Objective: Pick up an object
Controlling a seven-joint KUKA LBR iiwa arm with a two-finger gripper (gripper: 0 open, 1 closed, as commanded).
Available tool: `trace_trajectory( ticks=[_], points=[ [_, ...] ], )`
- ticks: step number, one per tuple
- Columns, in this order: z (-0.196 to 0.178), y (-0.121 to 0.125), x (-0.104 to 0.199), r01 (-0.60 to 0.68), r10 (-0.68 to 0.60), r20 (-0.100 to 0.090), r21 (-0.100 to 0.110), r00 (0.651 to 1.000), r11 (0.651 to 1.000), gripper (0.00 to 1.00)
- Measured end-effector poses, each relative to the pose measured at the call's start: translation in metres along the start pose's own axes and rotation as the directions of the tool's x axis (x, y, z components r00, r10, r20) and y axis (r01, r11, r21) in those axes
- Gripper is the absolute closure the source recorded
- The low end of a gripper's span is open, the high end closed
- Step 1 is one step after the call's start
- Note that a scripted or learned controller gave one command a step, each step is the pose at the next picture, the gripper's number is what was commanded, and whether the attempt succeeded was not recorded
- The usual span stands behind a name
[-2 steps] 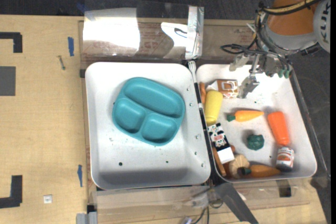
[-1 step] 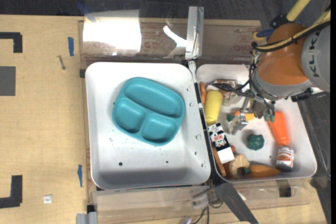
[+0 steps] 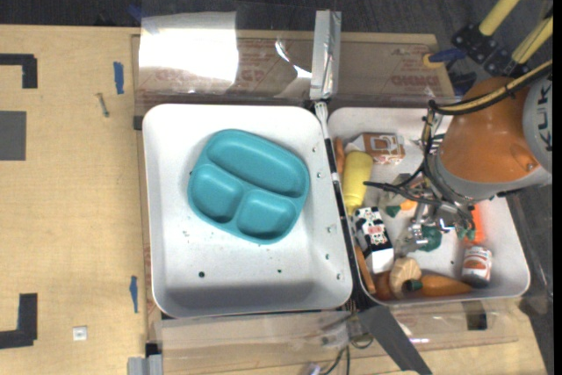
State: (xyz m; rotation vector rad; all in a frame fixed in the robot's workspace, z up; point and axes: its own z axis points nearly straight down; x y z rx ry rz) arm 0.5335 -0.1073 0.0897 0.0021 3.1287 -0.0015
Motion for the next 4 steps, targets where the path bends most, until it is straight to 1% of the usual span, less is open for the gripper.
trace_trajectory(
  ticks=[1,2,3,4],
  points=[
    [0.0,-0.082,0.02,0.09,-0.09,0.001,0.005,0.996,0.996,0.0],
    [0.0,-0.082,0.035,0.077,-0.077,0.004,0.003,0.997,0.997,0.0],
    [0.001,-0.107,0.038,0.184,-0.184,0.002,0.001,0.983,0.983,0.0],
    [0.001,-0.036,-0.031,0.42,-0.42,0.004,-0.001,0.907,0.907,0.0]
  ],
)
